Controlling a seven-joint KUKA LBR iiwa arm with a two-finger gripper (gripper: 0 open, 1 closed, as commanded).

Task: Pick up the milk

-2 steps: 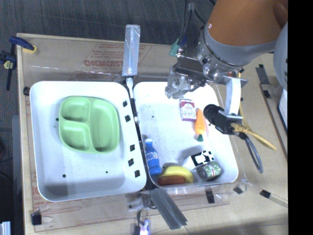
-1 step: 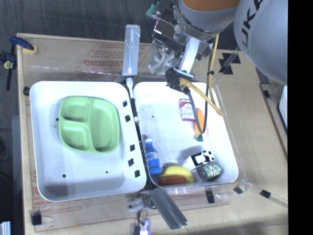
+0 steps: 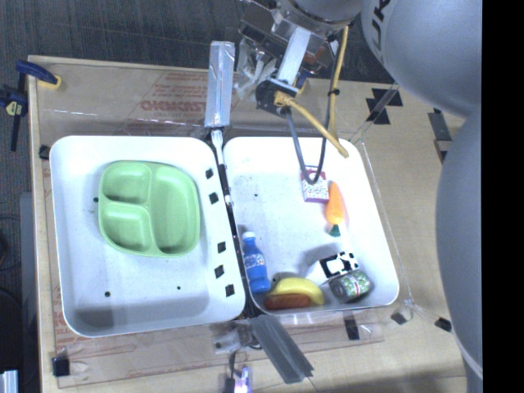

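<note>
Milk: the black-and-white carton lay in the right bin, well below the gripper and a little to its right, not touched.
Gripper: it hung low over a small pink-and-white box, beside the carrot.
Fingers: I could not tell if they were apart or together.
Progress: by my judgement the pick was not begun; reaching, closing and lifting were all left.
Edges: the milk sat near the bin's lower right wall, touching or almost touching a can below it.
Open room: bare floor lay left of the gripper; the banana and the blue bottle crowded the lower side.
</note>
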